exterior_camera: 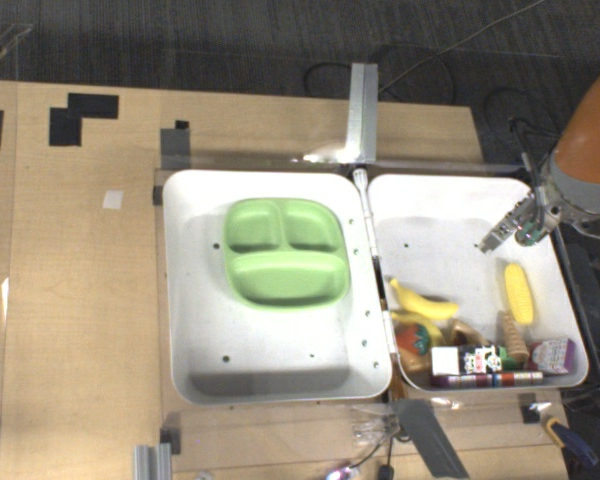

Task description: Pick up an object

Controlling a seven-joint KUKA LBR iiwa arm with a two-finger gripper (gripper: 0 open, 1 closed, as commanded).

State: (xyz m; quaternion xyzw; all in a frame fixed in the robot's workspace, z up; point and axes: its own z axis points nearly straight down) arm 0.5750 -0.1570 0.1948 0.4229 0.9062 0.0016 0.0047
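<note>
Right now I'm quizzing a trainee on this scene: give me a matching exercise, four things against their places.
Things:
1. green divided plate
2. corn cob
3. banana
4. tool

Places:
A. above the right bin's upper right part
B. left bin
C. right bin, by its left wall
D. right bin, toward its right side

Pairs: 1-B, 2-D, 3-C, 4-A
</note>
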